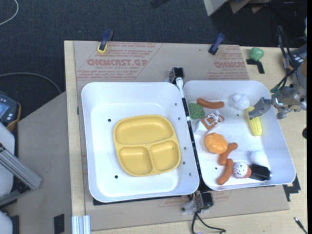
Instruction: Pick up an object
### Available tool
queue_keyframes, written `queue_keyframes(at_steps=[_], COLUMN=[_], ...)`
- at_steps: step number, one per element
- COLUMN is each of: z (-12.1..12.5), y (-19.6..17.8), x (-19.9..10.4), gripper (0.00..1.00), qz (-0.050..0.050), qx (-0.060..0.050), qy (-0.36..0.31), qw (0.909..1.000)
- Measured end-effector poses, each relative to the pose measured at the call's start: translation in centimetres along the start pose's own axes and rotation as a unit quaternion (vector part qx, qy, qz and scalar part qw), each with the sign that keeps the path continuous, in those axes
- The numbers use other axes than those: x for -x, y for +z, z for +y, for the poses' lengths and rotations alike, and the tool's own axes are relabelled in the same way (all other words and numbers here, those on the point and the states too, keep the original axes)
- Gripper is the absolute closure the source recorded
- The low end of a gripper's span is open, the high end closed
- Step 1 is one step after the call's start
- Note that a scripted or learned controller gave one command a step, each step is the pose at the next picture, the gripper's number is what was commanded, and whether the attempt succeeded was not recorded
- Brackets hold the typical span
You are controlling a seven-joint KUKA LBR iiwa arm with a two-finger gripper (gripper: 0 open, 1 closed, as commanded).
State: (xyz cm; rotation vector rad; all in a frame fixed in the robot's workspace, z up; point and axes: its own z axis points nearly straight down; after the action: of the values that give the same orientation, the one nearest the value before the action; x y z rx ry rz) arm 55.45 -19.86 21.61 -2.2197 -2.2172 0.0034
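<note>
Above the corn cob point(255, 125), the tool point(262, 107) hovers.

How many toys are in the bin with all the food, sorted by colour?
Orange: 4, a sausage, a lumpy piece, and two more sausages
White: 3
Yellow: 1, the corn
Green: 1
Brown and white: 1
Black: 1
Total: 11
</note>
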Motion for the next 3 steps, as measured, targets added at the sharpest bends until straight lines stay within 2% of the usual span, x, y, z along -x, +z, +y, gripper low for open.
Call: queue_keyframes(at_steps=[1,2,3], z=[-0.9,-0.5,-0.4], y=[5.3,11.4,13.2], x=[-0.5,-1.2,-1.4], gripper=[0.00,0.00,0.00], qz=[0.001,0.001,0.002], qx=[-0.001,-0.001,0.000], qy=[0.000,-0.001,-0.001], qw=[1.0000,1.0000,1.0000])
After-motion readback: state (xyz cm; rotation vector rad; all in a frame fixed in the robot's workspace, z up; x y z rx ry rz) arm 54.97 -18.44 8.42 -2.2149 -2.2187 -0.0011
